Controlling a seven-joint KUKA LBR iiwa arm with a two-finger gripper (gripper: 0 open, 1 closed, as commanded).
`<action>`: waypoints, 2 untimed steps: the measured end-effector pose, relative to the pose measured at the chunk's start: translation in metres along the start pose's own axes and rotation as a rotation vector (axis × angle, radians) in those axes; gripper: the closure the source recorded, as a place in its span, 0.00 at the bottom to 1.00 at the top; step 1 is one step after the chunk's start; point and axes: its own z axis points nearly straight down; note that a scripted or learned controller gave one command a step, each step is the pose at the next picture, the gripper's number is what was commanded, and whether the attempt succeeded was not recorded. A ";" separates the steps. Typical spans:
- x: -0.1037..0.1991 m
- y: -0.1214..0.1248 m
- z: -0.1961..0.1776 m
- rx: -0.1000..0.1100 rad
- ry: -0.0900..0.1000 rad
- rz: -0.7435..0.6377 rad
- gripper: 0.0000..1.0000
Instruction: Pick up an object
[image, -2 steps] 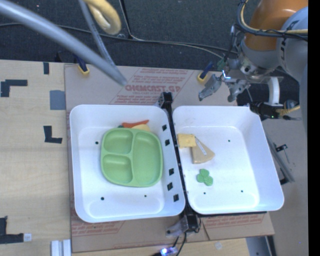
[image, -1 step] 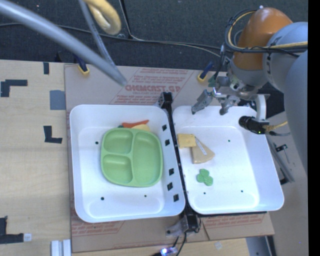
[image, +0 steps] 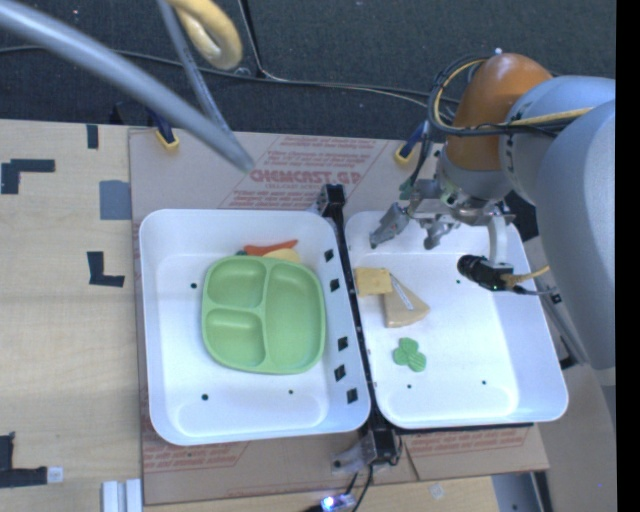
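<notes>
Gripper (image: 412, 228) above right bin's (image: 520, 350) far edge, fingers spread, holding nothing.
Cardboard (image: 300, 170) reads "CHEMCAST GP"; bare bin floor surrounds green clover piece (image: 408, 354).

Wooden bench (image: 60, 330) under it all, a cardboard sheet (image: 300, 165) (red lettering on it) laid flat on top, and two white bins side by side: left bin (image: 170, 400), right bin (image: 520, 400), touching.

Pale wood bench (image: 60, 330) bearing black tape marks (image: 100, 268). Brown cardboard sheet (image: 300, 170) with red lettering lies on it. Dark carpet (image: 330, 45) beyond the far edge, crossed by a black cable (image: 300, 80). Even lighting.
</notes>
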 end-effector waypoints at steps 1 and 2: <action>-0.009 -0.001 0.050 -0.001 -0.001 0.001 0.00; -0.008 0.000 0.036 -0.005 0.000 -0.002 1.00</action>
